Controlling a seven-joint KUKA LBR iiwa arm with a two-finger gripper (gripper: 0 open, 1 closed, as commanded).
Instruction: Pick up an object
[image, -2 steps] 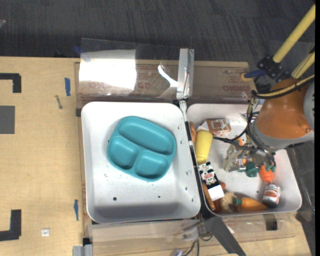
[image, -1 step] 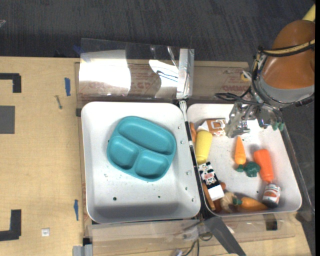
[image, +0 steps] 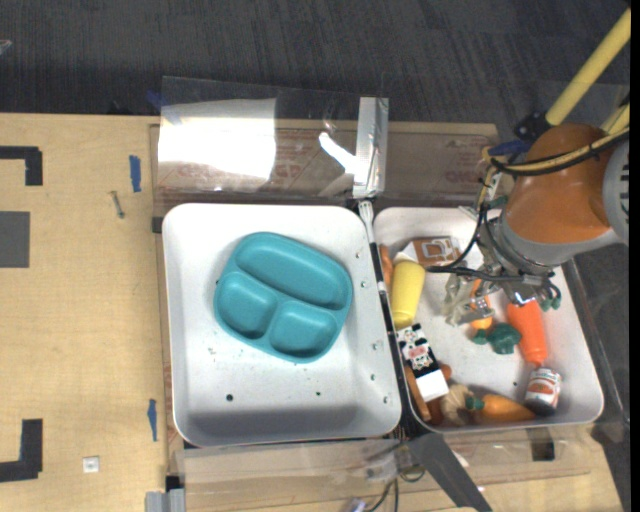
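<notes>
The toy carrot (image: 529, 330) lies in the right bin (image: 590, 370), just right of and below the gripper (image: 478, 296), its long axis running near-to-far, green top nearest the tool (whose grip state I cannot tell beneath the wrist).

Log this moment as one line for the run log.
arm: over right bin | gripper: low among toys, near carrot | grasp: unconfirmed | left bin: teal tray

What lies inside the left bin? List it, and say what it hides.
The left bin holds one teal divided plate, lying flat with three compartments facing up. The bin floor under the plate is covered, so anything there cannot be seen.
</notes>
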